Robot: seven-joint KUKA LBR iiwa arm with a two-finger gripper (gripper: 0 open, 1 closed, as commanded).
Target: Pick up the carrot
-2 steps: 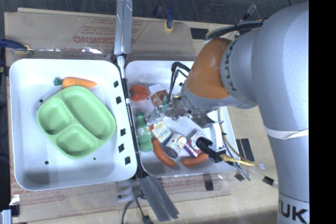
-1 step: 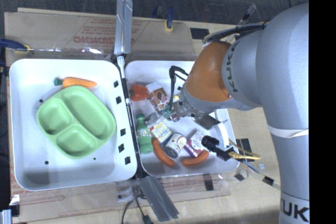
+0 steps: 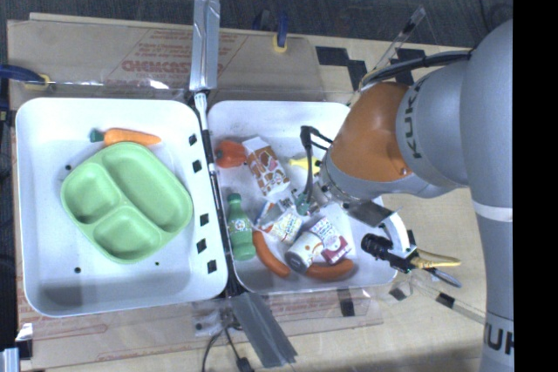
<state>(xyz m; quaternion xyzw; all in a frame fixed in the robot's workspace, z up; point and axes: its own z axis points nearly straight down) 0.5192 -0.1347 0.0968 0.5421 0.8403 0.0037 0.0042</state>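
Carrot (image 3: 131,137): lying in the left bin (image 3: 35,187) near its far edge, orange body pointing right, green top at its left end; just beyond the far rim of the green tray, touching or nearly touching it.
Tray (image 3: 126,200): a green divided plate with three compartments, sitting tilted in the middle of the left bin.
Arm (image 3: 436,135): reaching in from the right, its grey body and orange band hanging over the right bin (image 3: 261,111), well apart from the carrot.
Gripper (image 3: 307,198): pointing down among the clutter in the middle of the right bin; mostly hidden under the wrist.
Fingers: I cannot tell whether they are spread or closed, or gripping anything.
Right bin contents: a green bottle (image 3: 240,226) lying along the left wall; an orange-red piece (image 3: 230,154) near the far left; a printed carton (image 3: 268,170) beside it; a yellow item (image 3: 301,161) peeking out by the wrist; two sausages (image 3: 270,253) near the front edge; a can (image 3: 305,253) and small packets between them.
Desk (image 3: 105,57): a cardboard-coloured surface carrying both bins side by side.
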